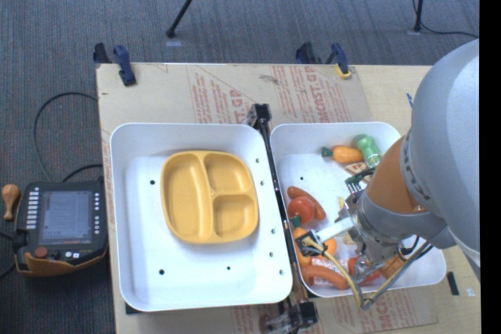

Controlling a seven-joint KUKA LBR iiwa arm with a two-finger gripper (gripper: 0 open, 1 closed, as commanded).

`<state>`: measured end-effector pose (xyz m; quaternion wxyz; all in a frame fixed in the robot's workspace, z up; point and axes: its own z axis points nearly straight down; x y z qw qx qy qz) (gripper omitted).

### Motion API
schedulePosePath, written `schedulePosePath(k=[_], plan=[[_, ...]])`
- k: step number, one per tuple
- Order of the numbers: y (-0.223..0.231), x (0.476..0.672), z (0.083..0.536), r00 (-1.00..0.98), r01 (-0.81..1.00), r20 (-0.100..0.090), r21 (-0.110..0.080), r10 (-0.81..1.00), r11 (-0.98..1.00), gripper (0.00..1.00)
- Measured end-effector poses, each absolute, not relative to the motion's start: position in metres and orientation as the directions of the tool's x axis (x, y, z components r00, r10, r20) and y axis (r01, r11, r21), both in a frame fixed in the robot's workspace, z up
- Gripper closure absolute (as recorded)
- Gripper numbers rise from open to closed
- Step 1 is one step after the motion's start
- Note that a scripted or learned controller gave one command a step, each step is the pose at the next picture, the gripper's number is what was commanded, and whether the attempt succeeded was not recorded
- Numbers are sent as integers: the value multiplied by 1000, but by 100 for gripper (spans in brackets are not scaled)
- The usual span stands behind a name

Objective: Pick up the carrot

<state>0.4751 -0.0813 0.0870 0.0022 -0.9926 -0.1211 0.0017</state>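
The grey arm (450,145), nearest the lens, is brought in from the right and bent low over the right bin (391,134), so that its end effector (362,246) is lowered among the toy foods piled at the bin's near side. Whether the end effector is open or closed cannot be told, as it is masked by cables and clutter. The carrot (344,154), judged to be the orange piece with a green tip, is seen near the far wall beside a green item (366,146), well apart from the end effector. The yellow divided plate (210,195) is left in the left bin (133,192).
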Motion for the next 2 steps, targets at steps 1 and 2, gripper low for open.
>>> schedulePosePath(k=[1,2], plan=[[-84,542,87,945,327,-2,-4,327,-945,0],[-31,636,189,980,200,1,-2,200,-980,0]])
